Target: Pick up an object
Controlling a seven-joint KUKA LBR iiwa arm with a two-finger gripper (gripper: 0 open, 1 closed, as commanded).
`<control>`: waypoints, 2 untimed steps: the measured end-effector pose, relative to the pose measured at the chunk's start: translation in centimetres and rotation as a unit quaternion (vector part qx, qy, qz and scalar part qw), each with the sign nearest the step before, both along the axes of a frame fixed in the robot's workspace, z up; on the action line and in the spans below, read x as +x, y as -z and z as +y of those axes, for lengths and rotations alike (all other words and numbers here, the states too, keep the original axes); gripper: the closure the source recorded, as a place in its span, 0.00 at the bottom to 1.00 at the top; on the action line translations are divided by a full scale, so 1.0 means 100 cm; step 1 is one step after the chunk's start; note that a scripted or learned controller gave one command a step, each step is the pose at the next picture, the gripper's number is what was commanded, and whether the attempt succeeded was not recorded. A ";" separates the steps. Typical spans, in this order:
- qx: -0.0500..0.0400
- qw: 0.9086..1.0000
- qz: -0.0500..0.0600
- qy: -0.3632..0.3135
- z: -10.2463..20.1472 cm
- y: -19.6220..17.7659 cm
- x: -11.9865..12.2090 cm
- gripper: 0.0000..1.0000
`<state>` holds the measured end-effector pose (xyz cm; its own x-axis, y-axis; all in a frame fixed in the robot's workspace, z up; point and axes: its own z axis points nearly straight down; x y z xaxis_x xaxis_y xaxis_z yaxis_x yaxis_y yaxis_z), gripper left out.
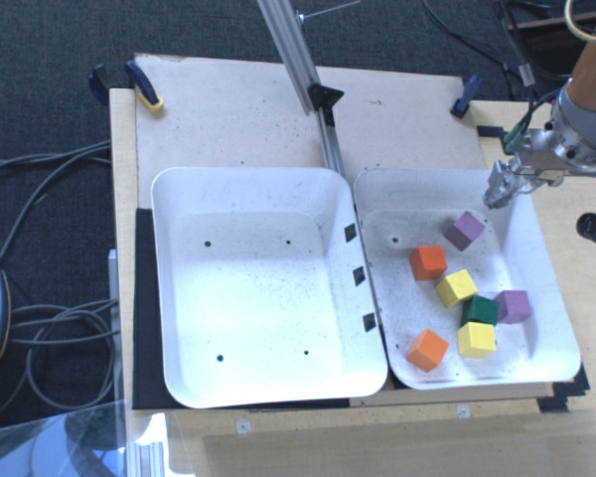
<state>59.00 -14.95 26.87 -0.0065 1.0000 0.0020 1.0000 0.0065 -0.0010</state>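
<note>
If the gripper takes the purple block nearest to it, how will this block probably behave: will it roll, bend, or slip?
The purple block looks like a small solid cube with flat faces, so it probably stays stiff and will not roll. It seems light. It sits turned at an angle to the gripper, so it may twist or slip when squeezed.

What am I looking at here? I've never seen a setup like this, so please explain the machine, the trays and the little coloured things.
One camera looks down at a slant on a bench. Two shallow white bins sit side by side: the left bin and the right bin. The right one holds seven small blocks: two purple, two orange, two yellow and one green. The robot arm reaches in from the right. Its gripper, the part that grasps, hangs over the right bin's far edge, near the upper purple block. Nothing can be seen in it.
</note>
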 end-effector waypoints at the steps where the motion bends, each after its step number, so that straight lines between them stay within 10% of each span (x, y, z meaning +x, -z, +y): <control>1: 0.000 1.000 -0.002 0.000 0.050 -0.005 0.012 1.00; 2: 0.000 1.000 -0.002 0.000 0.107 -0.007 0.018 1.00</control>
<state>60.78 -4.25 27.54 -0.0070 1.0000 0.0016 1.0000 0.0070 0.0020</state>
